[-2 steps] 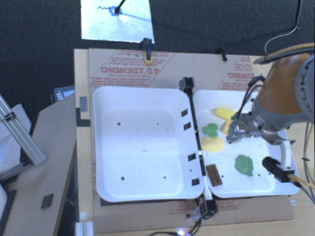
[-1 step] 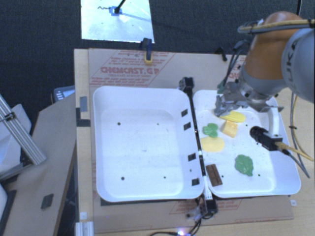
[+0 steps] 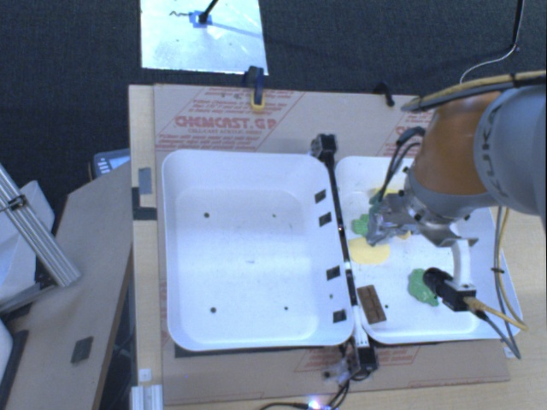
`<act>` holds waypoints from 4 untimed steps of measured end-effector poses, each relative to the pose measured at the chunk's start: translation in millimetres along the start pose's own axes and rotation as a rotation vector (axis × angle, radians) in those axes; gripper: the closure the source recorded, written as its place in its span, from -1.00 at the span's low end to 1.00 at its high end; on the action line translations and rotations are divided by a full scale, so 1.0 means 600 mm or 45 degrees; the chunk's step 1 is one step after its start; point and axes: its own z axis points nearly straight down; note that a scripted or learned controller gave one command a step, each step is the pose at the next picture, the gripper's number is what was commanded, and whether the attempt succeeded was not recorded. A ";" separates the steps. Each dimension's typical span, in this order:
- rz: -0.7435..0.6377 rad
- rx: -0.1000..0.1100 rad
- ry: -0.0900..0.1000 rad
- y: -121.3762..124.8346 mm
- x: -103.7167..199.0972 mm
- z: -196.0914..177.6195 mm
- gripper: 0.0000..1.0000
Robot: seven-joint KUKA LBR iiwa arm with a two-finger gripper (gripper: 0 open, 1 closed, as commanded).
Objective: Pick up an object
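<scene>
My gripper (image 3: 379,227) is down inside the right bin (image 3: 479,327), near its left wall. A small green object (image 3: 362,225) lies right against the gripper's left side. Just below it lies a flat pale yellow object (image 3: 367,252). A second green object (image 3: 420,285) rests further toward the bin's front. A brown rectangular block (image 3: 370,304) lies at the front left corner of that bin. A bit of another yellow object (image 3: 390,196) shows behind the gripper, partly hidden by the arm.
The left bin (image 3: 184,173) stands beside the right one, with a black-clipped divider (image 3: 335,229) between them. The grey and orange arm (image 3: 466,156) covers the back right part of the right bin. A wooden bench edge (image 3: 256,101) runs behind both bins.
</scene>
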 end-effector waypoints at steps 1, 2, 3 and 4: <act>-0.014 -0.023 0.001 0.069 0.118 -0.215 1.00; -0.016 0.002 0.002 -0.090 0.314 -0.164 1.00; -0.005 -0.019 0.004 -0.082 0.293 -0.345 1.00; 0.017 -0.009 -0.005 -0.083 0.069 -0.322 1.00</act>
